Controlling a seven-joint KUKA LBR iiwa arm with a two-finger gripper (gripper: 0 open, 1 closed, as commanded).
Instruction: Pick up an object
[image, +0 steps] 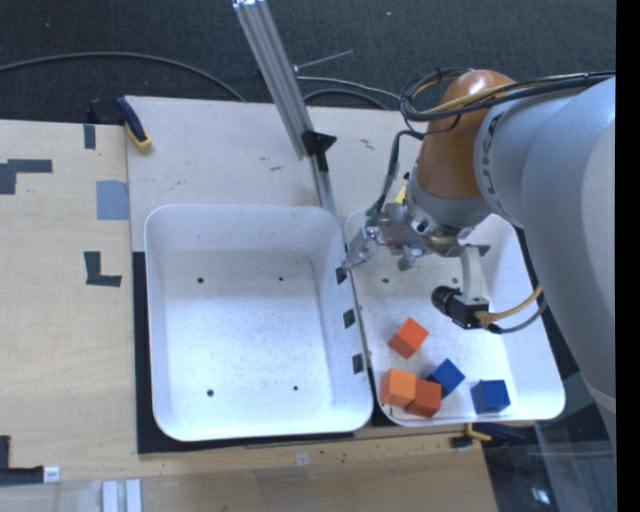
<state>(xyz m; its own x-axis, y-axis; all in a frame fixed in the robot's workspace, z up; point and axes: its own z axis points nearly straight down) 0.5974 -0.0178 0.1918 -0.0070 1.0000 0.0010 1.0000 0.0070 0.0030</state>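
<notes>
Several small cubes lie in the right bin (540, 385), towards its near end. An orange cube (408, 337) sits alone near the middle. Closer to the front rim, a second orange cube (399, 385) touches a darker orange one (426, 399), with a blue cube (447, 375) just behind them. Another blue cube (490, 396) rests to their right. My gripper (398, 243) hangs over the far left part of this bin, near the wall shared with the left bin and well away from the cubes. Nothing shows in its grasp.
The left bin (152, 300) sits beside the right one. A slanted metal rail (283, 85) crosses the bench at the back. A yellow and blue clamp (135, 122) lies at the far left corner. My arm's grey body (575, 200) covers the right side.
</notes>
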